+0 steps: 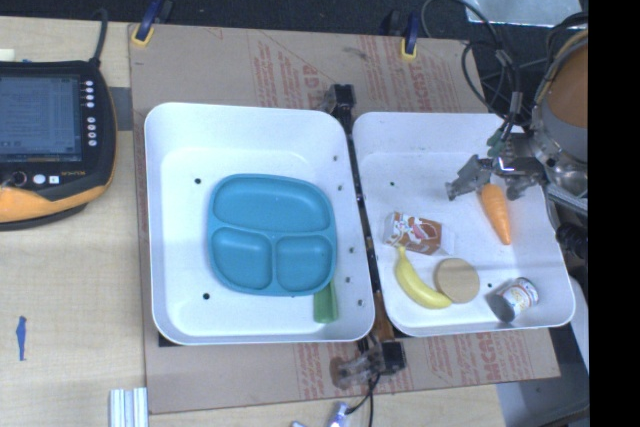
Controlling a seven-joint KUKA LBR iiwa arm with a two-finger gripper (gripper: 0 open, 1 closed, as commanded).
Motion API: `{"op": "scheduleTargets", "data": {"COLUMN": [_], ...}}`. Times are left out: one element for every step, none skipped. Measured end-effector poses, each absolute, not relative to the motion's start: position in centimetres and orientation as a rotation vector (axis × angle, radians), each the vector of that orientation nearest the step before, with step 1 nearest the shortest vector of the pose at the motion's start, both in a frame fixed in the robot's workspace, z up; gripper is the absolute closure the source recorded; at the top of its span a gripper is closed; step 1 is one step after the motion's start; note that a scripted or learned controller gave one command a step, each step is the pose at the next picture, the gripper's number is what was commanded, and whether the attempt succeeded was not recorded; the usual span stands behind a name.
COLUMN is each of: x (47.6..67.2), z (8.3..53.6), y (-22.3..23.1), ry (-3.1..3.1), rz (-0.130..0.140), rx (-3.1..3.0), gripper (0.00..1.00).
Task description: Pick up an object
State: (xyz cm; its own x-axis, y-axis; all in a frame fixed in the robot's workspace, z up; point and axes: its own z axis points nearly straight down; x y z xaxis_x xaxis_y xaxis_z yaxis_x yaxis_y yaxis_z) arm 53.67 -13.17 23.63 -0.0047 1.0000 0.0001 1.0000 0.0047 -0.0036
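Objects for picking lie in the right bin [372, 215], the shallow white tray beside its twin, the left bin [170, 215]. Both bins rest on a sheet of brown cardboard [250, 65] laid over the pale wooden bench [60, 315], with dark floor beyond the far edge.

The largest thing in either bin is a blue divided plate [270, 233], lying flat in the middle of the left bin, with a small green block [325, 303] just beside its near right corner. On the bench to the far left sits a control pendant [45, 140] with a dark screen and an orange underside.

The arm [565, 105] reaches in from the right, its orange band over the far right corner of the right bin, cables looping above it. The gripper [483, 175] hangs low over the far part of that bin, its dark fingers spread apart and nothing between them. One finger [463, 183] points left and down toward the bin floor; the others sit right by the top of the carrot.

The carrot [497, 213] lies just below the gripper, tip toward the near side. Well apart from it, a yellow banana [418, 283] curves along the near side, touching a round tan disc [457, 280]. A brown and white wrapper [414, 233] lies just above the banana. A small can [515, 299] lies on its side in the near right corner.
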Motion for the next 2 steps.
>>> {"op": "scheduleTargets", "data": {"x": [52.5,55.5], "z": [19.9,12.0], "y": [-11.0,-9.8], "ry": [-2.226,-2.228], "rz": [0.005,0.0], "rx": [-2.215,-2.217], "gripper": [0.0,0.0]}}
